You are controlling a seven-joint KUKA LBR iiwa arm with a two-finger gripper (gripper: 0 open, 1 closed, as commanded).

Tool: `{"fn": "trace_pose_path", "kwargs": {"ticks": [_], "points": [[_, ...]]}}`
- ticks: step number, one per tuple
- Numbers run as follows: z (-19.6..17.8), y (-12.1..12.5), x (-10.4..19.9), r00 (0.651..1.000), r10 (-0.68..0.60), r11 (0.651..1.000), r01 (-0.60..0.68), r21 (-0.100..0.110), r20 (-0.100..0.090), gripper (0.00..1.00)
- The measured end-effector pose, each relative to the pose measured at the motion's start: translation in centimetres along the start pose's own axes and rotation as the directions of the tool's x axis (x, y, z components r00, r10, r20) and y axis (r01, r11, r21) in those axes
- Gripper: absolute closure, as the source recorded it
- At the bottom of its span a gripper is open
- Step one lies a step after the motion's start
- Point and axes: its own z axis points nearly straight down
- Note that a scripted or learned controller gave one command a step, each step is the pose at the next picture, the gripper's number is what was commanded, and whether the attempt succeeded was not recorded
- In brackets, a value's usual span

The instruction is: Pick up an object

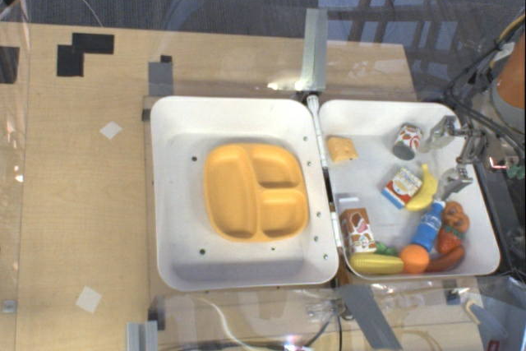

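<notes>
The right bin holds several toy foods. A tan bread piece lies at its far left and a small can at the far middle. A white and red carton touches a banana. A blue bottle, a brown box, a yellow corn cob and an orange crowd the near edge. My gripper hovers over the bin's right side, just right of the can and the banana. It is open, with nothing between its fingers.
The left bin holds a yellow divided plate. A metal divider post rises behind the seam between the bins. Red and orange toys lie in the right bin's near right corner. Cables run along the right side.
</notes>
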Motion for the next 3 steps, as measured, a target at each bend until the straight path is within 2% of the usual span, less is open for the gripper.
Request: {"fn": "trace_pose_path", "kwargs": {"ticks": [1,2,3], "points": [[7.4,1.3,-4.2,0.942,0.336,0.942,-0.336,0.0,-0.004,0.0],[12.9,-0.3,-7.8,0.737,0.676,0.737,-0.676,0.0,0.0,0.0],[12.2,-2.2,-8.0,0.56,0.828,0.56,-0.828,0.0,0.001,0.0]]}}
